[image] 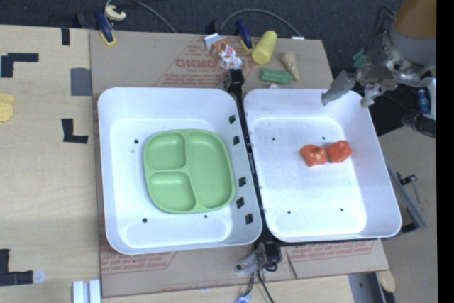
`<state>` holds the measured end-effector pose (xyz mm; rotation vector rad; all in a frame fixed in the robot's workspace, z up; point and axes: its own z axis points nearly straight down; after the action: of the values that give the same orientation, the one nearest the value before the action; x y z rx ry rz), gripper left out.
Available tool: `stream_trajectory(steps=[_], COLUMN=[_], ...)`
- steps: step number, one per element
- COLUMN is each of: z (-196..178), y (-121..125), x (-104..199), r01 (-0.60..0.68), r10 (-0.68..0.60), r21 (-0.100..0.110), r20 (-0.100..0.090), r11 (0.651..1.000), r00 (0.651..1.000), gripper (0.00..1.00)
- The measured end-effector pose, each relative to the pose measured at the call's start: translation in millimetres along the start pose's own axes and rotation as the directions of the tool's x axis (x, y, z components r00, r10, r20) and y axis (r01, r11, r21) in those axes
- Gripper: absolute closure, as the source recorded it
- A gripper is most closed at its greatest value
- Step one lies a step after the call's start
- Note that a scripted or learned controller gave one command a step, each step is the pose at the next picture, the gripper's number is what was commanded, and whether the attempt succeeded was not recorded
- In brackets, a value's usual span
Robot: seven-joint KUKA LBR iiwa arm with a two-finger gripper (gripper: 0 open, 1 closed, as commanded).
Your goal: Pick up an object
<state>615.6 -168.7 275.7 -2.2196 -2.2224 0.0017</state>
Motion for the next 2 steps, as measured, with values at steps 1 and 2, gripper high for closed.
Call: stream_trajectory(steps=[1,2], z=[106,181], y=[-41,-39], x=[39,13], r01=[0.0,-0.001], r10=[0.0,0.001], r21=[0.003,-0.001], r20=[-0.001,0.001], r11=[1.0,1.0], r00=[1.0,1.0], gripper=[0.0,0.0])
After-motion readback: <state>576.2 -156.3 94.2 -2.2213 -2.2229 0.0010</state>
